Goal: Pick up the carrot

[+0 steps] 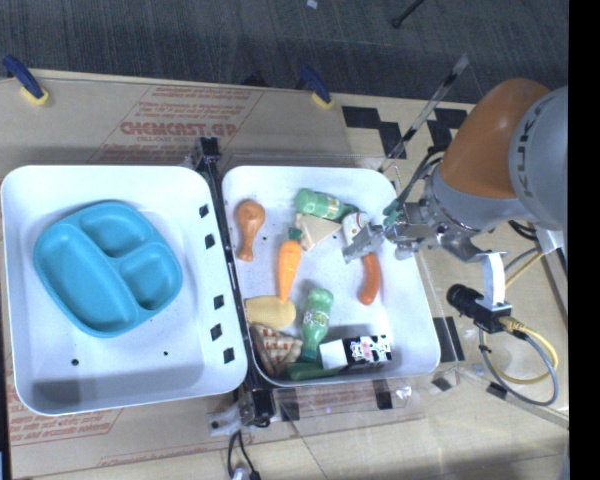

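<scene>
I see the carrot (pixel 289 262) lying near the middle of the right bin (pixel 412 298), green top toward the far rim, tip toward the near rim. A chicken drumstick (pixel 247 226) sits just beside it toward the divider side, a cheese wedge (pixel 316 230) touches its top end, and a green bottle (pixel 315 310) lies just past its tip. The gripper (pixel 365 240) hangs over the bin's right side, above a hot dog (pixel 369 279) — I cannot tell how it is set. My plan: shift toward the divider, centre over the carrot's orange body and close across its narrow width — well away from the cheese.
</scene>
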You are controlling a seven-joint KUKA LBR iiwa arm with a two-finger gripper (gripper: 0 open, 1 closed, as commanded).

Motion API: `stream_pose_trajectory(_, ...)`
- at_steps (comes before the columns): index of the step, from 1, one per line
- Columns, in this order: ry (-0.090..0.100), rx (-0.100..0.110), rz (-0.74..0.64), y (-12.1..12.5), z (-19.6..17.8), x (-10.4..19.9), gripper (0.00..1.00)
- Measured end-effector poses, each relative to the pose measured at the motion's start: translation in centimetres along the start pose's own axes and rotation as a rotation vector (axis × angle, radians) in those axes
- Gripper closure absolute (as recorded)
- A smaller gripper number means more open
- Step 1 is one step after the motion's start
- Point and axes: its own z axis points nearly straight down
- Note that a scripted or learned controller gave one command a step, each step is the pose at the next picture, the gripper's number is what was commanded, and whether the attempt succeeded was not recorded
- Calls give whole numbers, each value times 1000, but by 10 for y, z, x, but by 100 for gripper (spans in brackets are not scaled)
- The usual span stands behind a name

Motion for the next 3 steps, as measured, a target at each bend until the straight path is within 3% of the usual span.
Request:
stream_pose_trajectory(1,5,5,33,34,118,67,0)
stream_pose_trajectory(2,2,4,28,35,105,64,100)
stream_pose_trajectory(3,-2,-2,188,29,67,95,100)
